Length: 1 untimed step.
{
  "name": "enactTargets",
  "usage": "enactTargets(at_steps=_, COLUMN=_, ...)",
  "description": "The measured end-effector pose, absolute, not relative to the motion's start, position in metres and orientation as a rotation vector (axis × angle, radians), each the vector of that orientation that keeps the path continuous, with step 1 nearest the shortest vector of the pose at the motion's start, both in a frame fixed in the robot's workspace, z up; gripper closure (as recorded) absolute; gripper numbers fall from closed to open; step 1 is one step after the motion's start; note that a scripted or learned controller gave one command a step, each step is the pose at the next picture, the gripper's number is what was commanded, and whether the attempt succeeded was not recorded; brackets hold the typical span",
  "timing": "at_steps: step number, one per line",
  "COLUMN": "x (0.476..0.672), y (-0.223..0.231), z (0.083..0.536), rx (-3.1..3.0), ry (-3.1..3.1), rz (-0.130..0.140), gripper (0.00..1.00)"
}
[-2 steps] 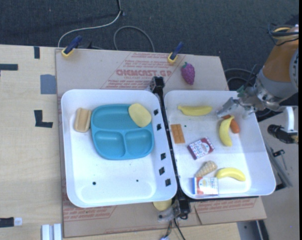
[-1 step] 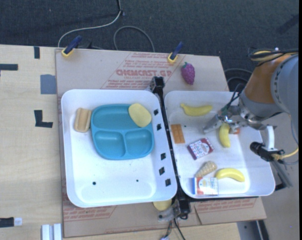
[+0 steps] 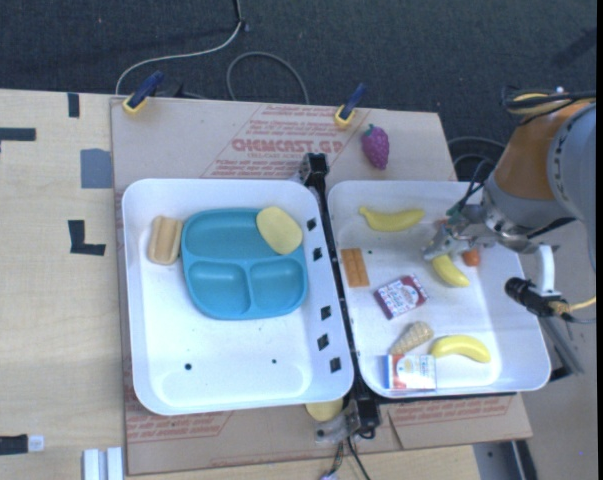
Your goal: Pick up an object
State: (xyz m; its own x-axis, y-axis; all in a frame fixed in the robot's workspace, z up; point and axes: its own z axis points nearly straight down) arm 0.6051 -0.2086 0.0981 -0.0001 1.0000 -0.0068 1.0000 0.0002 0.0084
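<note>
I see the arm coming in over the right bin, and the gripper is low over the far right part of this bin. The small yellow banana piece lies just beside the gripper, on its near side, and it looks like it is touching or almost touching the fingertips. I cannot tell how far the claw is open, and I cannot tell if it has hold of anything, because the metal parts are small and mixed together from this angle. A small orange-red thing shows just to the right of the same banana piece, but I cannot say what it is.

I take the right bin as my landmark. Inside it, near the far wall, lies a longer banana. At its left wall lies an orange block. In its middle is a red and white packet. Near the front wall are a cone-shaped pastry, another banana and a small white carton.

To the left of the right bin is the left bin, with a blue divided plate, a yellow chip on the plate's edge and a bread piece beside the plate. Behind the right bin, on the cardboard, lies a purple grape bunch.
</note>
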Motion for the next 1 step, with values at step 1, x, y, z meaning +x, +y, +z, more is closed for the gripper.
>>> enactTargets(at_steps=1, x=0.6617, y=-0.1520, z=0.1772, rx=2.207, ry=2.226, rz=0.009, gripper=1.00)
